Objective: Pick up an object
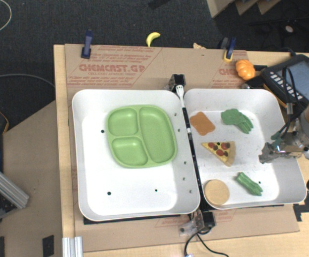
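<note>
The pizza slice (219,151) lay near the middle of the right bin (283,189), with a green leafy toy (237,120) at its one o'clock and a tan disc (216,192) at six. The gripper (268,154) hovered at its three o'clock, well apart; its grasp could not be told.

Red block lettering reading "CHEMCAST G P" runs across the flat brown cardboard sheet (117,68) covering the surface, just behind the left white bin. Smaller red lines above it and similar print behind the right bin are too faint to read.
</note>
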Available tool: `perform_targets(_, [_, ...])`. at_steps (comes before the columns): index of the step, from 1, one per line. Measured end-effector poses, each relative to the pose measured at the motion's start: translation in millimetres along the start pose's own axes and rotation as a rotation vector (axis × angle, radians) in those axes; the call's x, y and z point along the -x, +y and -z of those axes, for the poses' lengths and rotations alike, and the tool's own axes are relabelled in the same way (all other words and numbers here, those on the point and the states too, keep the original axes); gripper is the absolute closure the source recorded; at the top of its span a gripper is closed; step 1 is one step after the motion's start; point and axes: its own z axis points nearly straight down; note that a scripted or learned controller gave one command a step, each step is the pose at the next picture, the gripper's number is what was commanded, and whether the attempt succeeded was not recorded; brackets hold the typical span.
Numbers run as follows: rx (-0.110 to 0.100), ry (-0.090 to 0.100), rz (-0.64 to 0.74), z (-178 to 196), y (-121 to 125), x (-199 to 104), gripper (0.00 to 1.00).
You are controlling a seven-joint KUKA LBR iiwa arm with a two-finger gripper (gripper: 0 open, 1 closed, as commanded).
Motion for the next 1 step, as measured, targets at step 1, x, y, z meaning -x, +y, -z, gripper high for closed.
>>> perform_targets(1, [0.006,-0.009,-0.008,-1.0,7.3,50.0,1.0])
